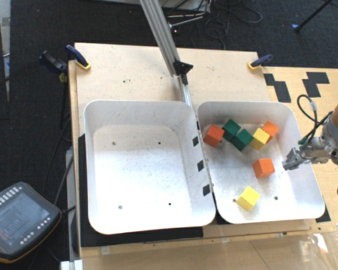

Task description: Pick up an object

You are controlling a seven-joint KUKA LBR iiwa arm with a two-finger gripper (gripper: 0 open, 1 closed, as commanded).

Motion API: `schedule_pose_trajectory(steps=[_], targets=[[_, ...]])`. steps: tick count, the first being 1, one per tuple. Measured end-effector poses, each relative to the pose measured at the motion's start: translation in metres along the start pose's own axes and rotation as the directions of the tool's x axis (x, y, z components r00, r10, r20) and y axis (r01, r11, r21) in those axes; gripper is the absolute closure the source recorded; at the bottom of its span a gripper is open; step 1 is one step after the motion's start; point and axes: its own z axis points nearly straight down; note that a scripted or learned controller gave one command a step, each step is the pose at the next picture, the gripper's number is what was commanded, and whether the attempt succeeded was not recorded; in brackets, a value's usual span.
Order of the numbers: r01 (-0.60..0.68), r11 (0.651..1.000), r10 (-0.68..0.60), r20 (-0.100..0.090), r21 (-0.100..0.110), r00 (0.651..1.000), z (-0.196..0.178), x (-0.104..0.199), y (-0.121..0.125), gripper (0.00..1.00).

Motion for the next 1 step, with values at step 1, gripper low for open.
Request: schedule_pose_trajectory(steps=[1], targets=[[0.001, 1.000, -0.001, 0.000, 0.000, 1.000, -0.0402, -0.0005, 0.0022, 1.00]])
